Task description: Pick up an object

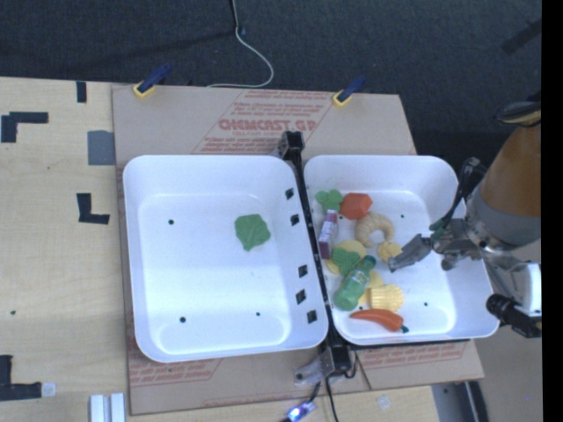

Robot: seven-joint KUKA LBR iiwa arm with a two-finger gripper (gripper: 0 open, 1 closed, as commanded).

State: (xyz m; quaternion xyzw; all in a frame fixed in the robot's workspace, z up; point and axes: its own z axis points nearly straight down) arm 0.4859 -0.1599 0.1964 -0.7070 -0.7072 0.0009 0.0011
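My gripper (pixel 406 257) hangs low in the right bin (pixel 435 176), whether spread or pressed together I cannot tell, just beside the toy pile (pixel 361 253), so I judge this the approach, needing a short descent onto one piece.

One fixed camera, high above the bench, looking down at a slant.

It takes in both shallow white plastic bins (pixel 149 236) side by side on a brown cardboard sheet (pixel 264 121), with the dark cloth backdrop (pixel 352 25) at the top. The grey arm with the orange band (pixel 515 178) enters from the right edge. The view stands well back, so small items look tiny.
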